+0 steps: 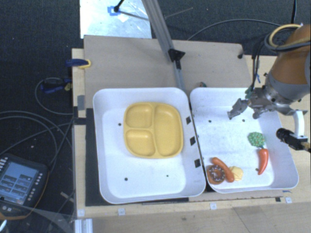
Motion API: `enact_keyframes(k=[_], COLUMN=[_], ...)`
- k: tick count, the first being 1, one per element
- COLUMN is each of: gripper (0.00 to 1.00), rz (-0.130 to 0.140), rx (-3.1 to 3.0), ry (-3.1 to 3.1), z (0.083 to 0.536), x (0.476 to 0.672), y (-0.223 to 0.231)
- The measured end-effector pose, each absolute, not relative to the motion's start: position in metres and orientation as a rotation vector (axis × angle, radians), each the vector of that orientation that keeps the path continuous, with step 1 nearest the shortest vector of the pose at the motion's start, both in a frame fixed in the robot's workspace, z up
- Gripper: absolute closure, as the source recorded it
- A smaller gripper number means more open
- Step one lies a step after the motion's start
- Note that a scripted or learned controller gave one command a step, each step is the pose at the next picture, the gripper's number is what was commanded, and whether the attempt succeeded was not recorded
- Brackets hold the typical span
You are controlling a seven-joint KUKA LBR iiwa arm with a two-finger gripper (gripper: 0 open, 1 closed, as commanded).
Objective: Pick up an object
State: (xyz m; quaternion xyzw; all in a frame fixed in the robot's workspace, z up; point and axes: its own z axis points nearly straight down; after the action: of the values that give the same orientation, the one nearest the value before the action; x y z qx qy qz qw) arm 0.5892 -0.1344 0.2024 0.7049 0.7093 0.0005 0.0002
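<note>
The right bin (pixel 218 135) holds several toy foods. A green broccoli (pixel 256 139) lies near its right wall, with an orange-red carrot (pixel 262 160) just below it. At the front sit a red sausage (pixel 222 168), a brown donut (pixel 214 175) and a small yellow piece (pixel 237 172), all close together. My gripper (pixel 243 114) hangs over the back of the right bin, up and left of the broccoli. It is open, with bare bin floor showing between its fingers.
In the left bin (pixel 146 181) a yellow divided plate (pixel 153 130) lies in the middle. A grey pole (pixel 160 23) slants down to the bench behind the bins. Cables and a pendant lie on the floor at the left.
</note>
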Motion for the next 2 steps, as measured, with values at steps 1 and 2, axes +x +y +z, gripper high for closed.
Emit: enact_keyframes(k=[1,2], gripper=[0.0,0.0], rz=[0.003,-0.003], rx=[2.217,2.221], ry=[2.226,2.227], z=[0.202,0.144], x=[0.589,0.588], y=[-0.134,-0.126])
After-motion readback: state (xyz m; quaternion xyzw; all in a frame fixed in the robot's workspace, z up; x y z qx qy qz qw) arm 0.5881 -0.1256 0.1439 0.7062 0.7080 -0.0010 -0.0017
